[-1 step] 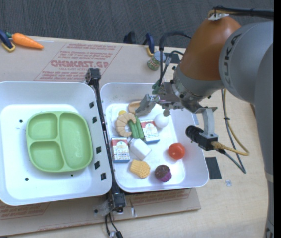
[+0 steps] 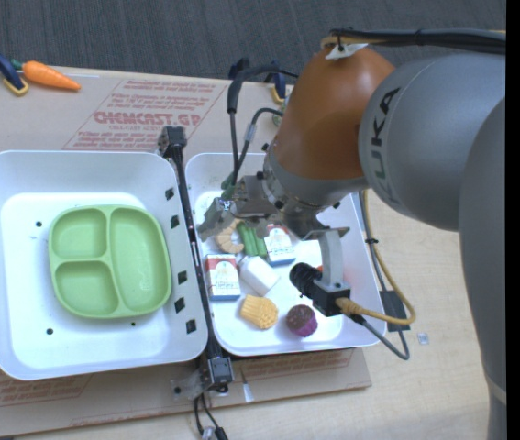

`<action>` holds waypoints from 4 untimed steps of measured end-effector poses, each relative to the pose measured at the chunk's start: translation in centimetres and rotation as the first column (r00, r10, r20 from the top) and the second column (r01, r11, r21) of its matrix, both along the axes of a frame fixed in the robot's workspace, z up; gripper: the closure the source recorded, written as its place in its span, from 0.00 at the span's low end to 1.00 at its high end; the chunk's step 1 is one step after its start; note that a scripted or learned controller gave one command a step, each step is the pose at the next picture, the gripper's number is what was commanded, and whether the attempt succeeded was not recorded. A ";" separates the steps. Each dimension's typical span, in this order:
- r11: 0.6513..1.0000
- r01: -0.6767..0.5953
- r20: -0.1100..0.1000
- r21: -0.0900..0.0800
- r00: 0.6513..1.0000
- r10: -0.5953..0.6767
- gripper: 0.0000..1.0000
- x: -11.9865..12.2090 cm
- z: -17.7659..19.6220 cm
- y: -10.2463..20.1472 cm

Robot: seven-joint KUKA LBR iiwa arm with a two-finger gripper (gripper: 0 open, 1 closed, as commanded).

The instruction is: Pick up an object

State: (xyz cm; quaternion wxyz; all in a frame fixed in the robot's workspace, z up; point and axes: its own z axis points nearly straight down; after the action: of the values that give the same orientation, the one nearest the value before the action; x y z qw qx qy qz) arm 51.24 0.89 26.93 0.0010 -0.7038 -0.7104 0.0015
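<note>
The gripper (image 2: 241, 216) hung low over the clutter in the right bin (image 2: 356, 333); whether it pinched anything I could not tell. Beside it lay a beige lump (image 2: 230, 241), small glossy cartons (image 2: 223, 277), knobbly yellow corn (image 2: 259, 313) and a round purple fruit (image 2: 301, 320). Such crowding could make hard, smooth cartons slip or jam.

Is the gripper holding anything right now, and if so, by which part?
Cannot be told. The gripper is low in the right bin over the clutter, the arm's wrist hiding it; no item shows between its tips.
</note>
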 end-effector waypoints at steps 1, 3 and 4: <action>1.000 0.003 -0.001 0.000 1.000 -0.003 0.00 -3.7 -7.8 -2.4; 1.000 0.002 0.004 -0.001 1.000 -0.002 0.00 -3.6 -7.8 -7.1; 1.000 0.004 0.009 -0.004 1.000 -0.004 0.00 -1.8 -15.9 -10.4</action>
State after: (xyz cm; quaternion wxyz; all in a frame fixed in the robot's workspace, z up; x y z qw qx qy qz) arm 49.47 -9.49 11.01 -0.0037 -0.7054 -0.7088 -0.0001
